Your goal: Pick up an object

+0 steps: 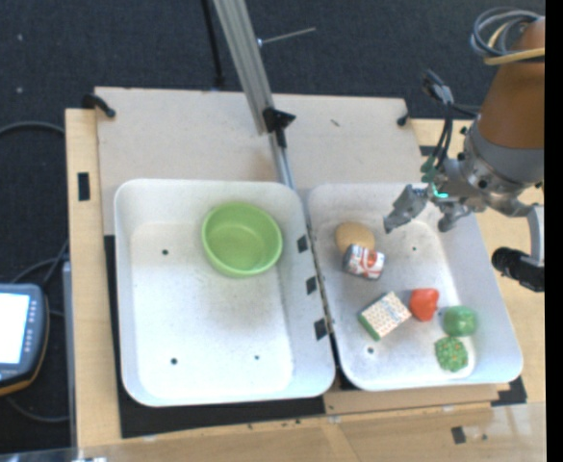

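Hovering at the upper edge of the right bin (483, 258), toward the right of the frame, the tool (423, 210) is standing with its two fingers spread wide and nothing between them. The likeliest target is sitting just below and left of it: a small red-and-white can (364, 261) lying on its side, touching a tan rounded object (354, 236) above it.

The can's long axis is running roughly left to right across the frame, tilted slightly, with one end pointing toward the bin's centre. To take it well, the fingers should be closing across the short width, so the wrist is needing a turn that puts the jaws at right angles to that axis. Coming straight down is risking a nudge against the tan neighbour, so a descent from the lower side looks safer.

Lower in the bin are lying a patterned box (385, 315), a red piece (423, 303) and two green pieces (454, 337). A green bowl (242, 240) is sitting in the left bin (166, 354).
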`<state>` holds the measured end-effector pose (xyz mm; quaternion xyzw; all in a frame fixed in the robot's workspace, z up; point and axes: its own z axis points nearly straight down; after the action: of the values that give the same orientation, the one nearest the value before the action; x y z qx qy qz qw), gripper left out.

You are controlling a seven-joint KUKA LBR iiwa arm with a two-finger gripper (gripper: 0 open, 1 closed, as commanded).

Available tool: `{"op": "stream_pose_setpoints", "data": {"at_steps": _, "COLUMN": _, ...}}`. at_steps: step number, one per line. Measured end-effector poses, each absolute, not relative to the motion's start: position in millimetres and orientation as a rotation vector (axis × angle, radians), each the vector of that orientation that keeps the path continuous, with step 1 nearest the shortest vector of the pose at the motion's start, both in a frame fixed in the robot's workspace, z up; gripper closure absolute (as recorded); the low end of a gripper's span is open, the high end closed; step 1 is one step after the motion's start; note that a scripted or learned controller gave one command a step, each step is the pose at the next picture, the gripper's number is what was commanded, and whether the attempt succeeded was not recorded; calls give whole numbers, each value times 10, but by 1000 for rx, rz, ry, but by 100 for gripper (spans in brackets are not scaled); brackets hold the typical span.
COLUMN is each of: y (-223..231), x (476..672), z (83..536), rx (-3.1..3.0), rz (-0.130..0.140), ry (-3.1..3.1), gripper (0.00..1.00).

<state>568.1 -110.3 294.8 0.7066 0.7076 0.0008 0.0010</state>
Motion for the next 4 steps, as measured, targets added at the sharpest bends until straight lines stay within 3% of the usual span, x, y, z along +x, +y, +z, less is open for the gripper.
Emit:
{"op": "stream_pose_setpoints", "data": {"at_steps": 3, "y": -1072, "x": 5700, "z": 1345, "rx": 2226, "rz": -8, "ry": 2223, "gripper": 0}}
{"op": "stream_pose_setpoints", "data": {"at_steps": 4, "y": -1080, "x": 5728, "z": 1492, "rx": 2227, "rz": 4, "ry": 2212, "gripper": 100}}
